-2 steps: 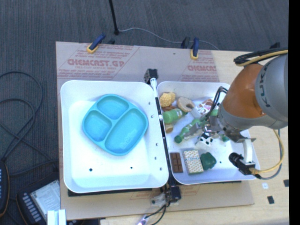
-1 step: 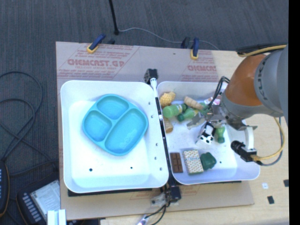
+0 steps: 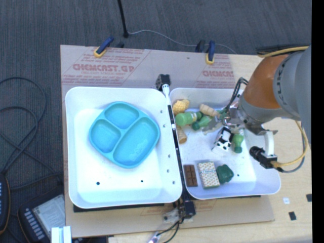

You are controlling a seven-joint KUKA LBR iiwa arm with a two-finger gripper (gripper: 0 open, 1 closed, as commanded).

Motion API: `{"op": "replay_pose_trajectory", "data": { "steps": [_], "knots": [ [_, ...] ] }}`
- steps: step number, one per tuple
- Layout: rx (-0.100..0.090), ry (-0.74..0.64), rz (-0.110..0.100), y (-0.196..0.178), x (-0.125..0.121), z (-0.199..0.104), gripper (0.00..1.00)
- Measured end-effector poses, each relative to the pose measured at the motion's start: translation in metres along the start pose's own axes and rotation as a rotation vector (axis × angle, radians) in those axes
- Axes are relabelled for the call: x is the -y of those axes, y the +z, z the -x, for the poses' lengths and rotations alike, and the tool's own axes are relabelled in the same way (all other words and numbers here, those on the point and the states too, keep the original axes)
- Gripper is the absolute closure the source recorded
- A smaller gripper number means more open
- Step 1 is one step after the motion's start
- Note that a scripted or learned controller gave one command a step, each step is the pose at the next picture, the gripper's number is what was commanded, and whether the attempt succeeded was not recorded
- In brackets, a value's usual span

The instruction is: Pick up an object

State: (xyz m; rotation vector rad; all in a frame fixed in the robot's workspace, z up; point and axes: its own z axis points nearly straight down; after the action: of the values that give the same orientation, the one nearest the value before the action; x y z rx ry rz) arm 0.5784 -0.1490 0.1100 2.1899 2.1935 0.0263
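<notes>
**Claw low in right bin, over toy clutter**

Left bin (image 3: 81,186) holds a blue divided plate (image 3: 124,133), lying flat near its centre. Right bin (image 3: 263,186): yellow corn-like toy (image 3: 180,105) and green toy (image 3: 186,118) near the top-left corner, brown chocolate bar (image 3: 190,175), cracker-like square (image 3: 207,174) and dark green lump (image 3: 225,173) along the front. Black-and-white cow toy (image 3: 221,143) sits mid-bin. Claw (image 3: 229,119) hangs just above the cow, among small pieces; its opening can't be told, and no held object is visible. Arm enters from right over the table (image 3: 101,67).
</notes>
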Motion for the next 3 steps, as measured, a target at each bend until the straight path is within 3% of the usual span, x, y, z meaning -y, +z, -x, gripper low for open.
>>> {"op": "replay_pose_trajectory", "data": {
  "steps": [1,2,3],
  "knots": [
    [0.001,0.000,0.002,0.001,-0.018,0.004,0.00],
    [-0.016,0.000,-0.040,0.017,-0.006,-0.001,0.00],
    [-0.016,0.000,-0.040,0.007,-0.007,-0.001,1.00]
  ]
}}
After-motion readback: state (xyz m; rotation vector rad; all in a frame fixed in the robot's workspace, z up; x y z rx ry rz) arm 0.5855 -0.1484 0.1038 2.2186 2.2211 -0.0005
